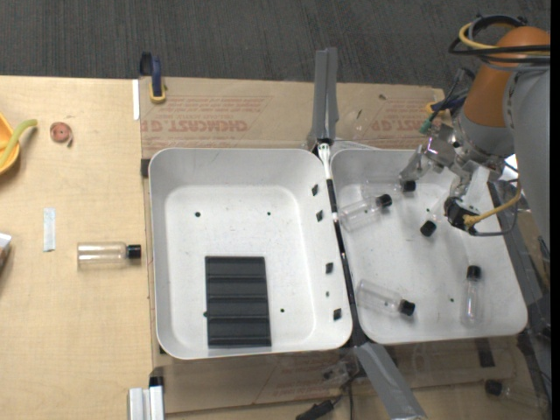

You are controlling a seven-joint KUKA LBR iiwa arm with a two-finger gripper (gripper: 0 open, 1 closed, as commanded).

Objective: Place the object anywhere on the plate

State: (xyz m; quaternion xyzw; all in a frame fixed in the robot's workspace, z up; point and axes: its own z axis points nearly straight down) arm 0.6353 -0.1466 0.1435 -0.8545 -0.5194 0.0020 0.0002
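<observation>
Plate [236,300] near left bin's front edge | jaws [430,201] over right bin [490,322]

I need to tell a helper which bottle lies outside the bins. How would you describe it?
Start at the left white bin, then look at the wooden bench left of it. A clear bottle with a black cap lies there on its side; the other bottles are in the right bin.

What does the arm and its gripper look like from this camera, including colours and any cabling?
The arm is grey with a rounded orange band above the wrist. Yellow and black cables loop over its top, with another yellow cable lower down near the metallic, dark-tipped gripper.
</observation>
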